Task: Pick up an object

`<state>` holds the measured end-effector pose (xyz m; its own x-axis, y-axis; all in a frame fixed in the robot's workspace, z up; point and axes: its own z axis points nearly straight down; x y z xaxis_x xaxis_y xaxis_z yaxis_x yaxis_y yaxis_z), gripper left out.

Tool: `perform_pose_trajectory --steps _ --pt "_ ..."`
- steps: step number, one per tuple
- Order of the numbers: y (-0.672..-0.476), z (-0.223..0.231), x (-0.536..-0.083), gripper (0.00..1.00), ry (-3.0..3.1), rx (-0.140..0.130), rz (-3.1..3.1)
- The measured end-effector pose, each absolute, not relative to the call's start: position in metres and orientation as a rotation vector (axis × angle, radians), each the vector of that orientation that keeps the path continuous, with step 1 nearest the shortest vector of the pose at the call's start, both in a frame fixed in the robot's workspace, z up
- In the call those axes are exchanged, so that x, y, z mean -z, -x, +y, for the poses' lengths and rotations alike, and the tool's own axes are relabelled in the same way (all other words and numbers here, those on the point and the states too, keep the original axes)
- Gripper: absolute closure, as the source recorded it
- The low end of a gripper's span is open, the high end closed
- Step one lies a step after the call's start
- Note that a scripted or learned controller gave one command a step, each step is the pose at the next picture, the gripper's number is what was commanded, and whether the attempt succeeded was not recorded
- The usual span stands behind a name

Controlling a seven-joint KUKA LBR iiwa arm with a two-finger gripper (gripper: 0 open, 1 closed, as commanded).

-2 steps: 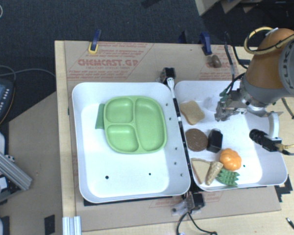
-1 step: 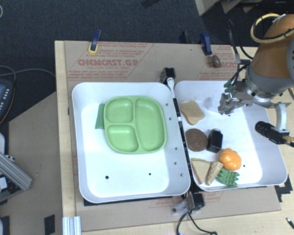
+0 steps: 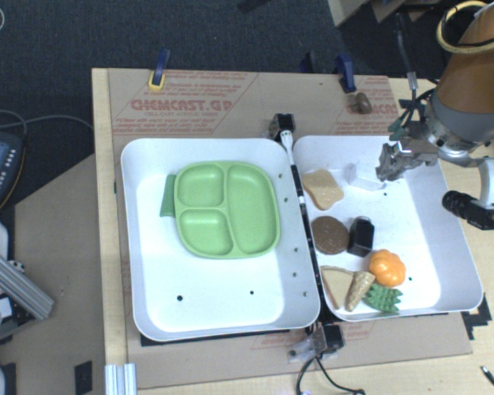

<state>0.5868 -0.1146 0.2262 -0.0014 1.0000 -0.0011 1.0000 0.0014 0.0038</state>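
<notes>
Camera view from above the bench has the loose objects gathered along the left side and front of the right bin (image 3: 445,245): a tan, bread-like slice (image 3: 322,188) lies nearest the divider, a round brown disc (image 3: 330,234) sits just in front of it, and a small black block (image 3: 361,235) is just beside the disc on its right. Toward the front edge, an orange fruit (image 3: 387,267) rests against a green leafy piece (image 3: 384,298), with a pale cone-shaped item (image 3: 360,289) and a tan wedge (image 3: 337,283) crowded at their left. A small pale, translucent-looking thing (image 3: 364,178) lies on the bin floor near the back, too faint to identify. The gripper (image 3: 389,168) hangs over that back part of the right bin, just beside the pale thing, and nothing is visibly held between its fingers; whether they are spread or closed cannot be told from this angle. The arm (image 3: 469,81), grey with an orange section, comes in from the right edge. In the left bin (image 3: 148,278) a green divided tray (image 3: 227,208) with three compartments lies toward the back, a darker green piece showing at its left edge. Both bins sit on a brown board (image 3: 230,101) printed with red lettering, held by a yellow clamp (image 3: 158,72) and a blue clamp (image 3: 344,71) at its far edge.
</notes>
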Motion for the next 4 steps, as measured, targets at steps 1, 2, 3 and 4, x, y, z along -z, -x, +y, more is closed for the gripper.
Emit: perform_pose_trajectory --steps 1,2,3,4 --pt "-0.582 -0.061 -0.217 1.00 -2.219 0.000 2.229" --pt "-0.590 -0.009 -0.212 1.00 -2.219 0.000 2.225" --pt "-0.595 0.046 -0.227 1.00 -2.214 -0.006 2.227" --pt "-0.592 0.086 -0.232 1.00 -2.216 -0.003 2.226"
